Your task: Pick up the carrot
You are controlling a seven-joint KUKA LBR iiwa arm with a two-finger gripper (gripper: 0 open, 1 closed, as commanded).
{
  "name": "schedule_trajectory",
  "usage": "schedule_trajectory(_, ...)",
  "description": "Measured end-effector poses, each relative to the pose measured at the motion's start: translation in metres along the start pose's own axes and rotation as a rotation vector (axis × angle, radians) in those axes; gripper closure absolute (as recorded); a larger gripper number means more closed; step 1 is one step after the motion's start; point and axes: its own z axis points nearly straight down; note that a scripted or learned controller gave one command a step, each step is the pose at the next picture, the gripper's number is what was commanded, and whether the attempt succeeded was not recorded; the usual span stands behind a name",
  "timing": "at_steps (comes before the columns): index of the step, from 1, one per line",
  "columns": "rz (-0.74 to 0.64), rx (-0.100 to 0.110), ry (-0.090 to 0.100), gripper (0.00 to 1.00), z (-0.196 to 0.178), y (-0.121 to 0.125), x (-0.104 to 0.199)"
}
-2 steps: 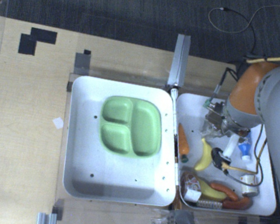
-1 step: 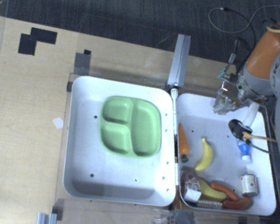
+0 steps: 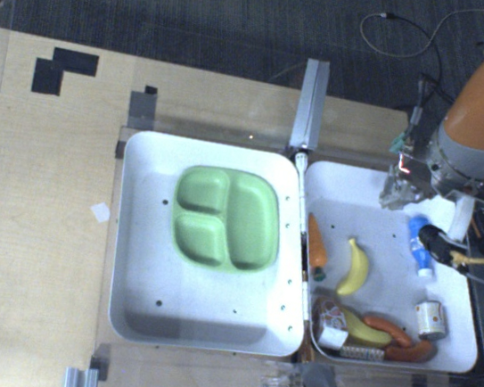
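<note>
The carrot is orange with a green stub at its near end. It lies along the left wall of the right bin, close to the divider between the bins. My gripper hangs over the far right part of that bin, up and to the right of the carrot and well apart from it. Nothing shows in its grasp.
A yellow banana lies just right of the carrot. A blue-and-white bottle and a silver can sit on the right side. Another banana, a red pepper and a packet crowd the near edge. A green divided plate rests in the left bin.
</note>
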Motion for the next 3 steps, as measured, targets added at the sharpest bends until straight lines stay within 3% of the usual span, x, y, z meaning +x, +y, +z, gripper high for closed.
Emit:
schedule_trajectory(1,-0.203,-0.002,0.000,1.00,-0.055,0.026,0.010)
schedule_trajectory(2,-0.461,-0.003,-0.002,1.00,-0.024,0.064,-0.075)
schedule_trajectory(3,0.031,0.000,-0.001,1.00,-0.026,0.053,-0.095)
